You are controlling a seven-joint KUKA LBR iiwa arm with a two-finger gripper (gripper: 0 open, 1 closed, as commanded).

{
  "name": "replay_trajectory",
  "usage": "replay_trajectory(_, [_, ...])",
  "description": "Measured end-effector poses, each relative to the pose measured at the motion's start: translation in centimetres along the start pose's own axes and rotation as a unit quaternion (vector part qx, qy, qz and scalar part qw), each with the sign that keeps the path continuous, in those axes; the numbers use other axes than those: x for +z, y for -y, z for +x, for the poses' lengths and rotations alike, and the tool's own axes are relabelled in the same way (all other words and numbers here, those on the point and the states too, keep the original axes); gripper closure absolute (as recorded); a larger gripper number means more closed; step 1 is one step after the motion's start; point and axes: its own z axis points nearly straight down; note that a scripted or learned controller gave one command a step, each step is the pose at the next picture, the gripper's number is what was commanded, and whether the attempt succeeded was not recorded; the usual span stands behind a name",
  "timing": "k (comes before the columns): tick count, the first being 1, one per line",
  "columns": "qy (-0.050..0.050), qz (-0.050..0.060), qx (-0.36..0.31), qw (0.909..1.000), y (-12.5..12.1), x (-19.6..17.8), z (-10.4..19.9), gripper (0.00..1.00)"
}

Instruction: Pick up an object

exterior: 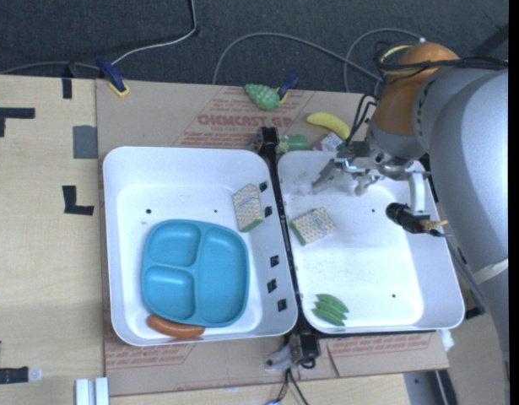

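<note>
My own bulk hid much of the right bin (428, 310): the grey arm (474, 167) covered its far right wall, and the orange band (402, 91) sat above my wrist at the bin's back corner. My gripper (342, 174) hung low over the back of that bin, its fingers spread apart with nothing between them, though their tips were small and hard to make out against the white floor. Near it, toward the divider, lay a patterned sponge (312, 225), and a green pea pod (330, 309) rested at the front rim. In the left bin (124, 226) sat a blue divided plate (194, 271), an orange carrot (175, 327) half tucked under its front edge, and a second patterned sponge (249, 206) leaned by the divider. Behind the bins, on the cardboard, lay a banana (328, 124) and a green toy (262, 95).
</note>
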Motion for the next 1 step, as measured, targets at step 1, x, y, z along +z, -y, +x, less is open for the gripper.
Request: replay_trajectory(1, [0.001,0.000,0.001,1.0000,3.45,2.06,3.38,0.00])
